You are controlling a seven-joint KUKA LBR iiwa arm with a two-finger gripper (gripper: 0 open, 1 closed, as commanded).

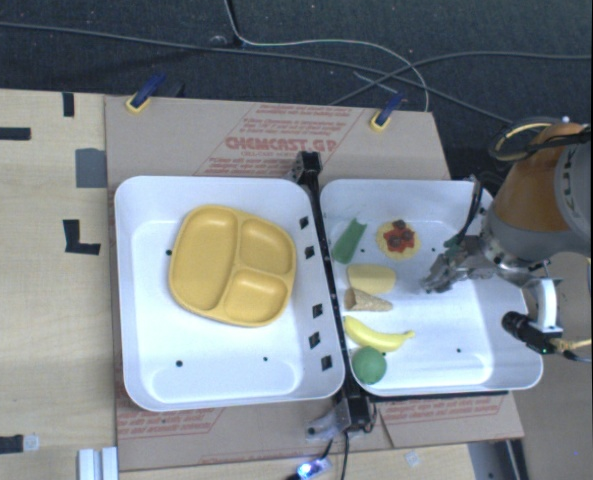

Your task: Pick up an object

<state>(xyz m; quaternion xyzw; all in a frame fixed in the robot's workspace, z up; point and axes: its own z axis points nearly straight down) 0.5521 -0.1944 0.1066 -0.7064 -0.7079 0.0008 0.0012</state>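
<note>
Two white bins sat side by side on the bench, and the left bin [146, 298] carried the biggest item of the lot, a yellow divided plate [232, 265] lying flat in its upper half. The right bin [476, 338] had the arm [541, 203] reaching in from the right, orange band showing above the wrist. Its gripper [438, 280] hung low over the middle of that bin, apart from every piece there; whether the fingers were spread or pinched, I could not tell. Down the bin's left side ran the small stuff: a banana [376, 335] near the bottom, a pale yellow block [372, 277] above it, a green wedge [349, 240] tilted at the top, a green ball [370, 366] just beneath the banana, and a small pizza-like round [398, 238].
</note>
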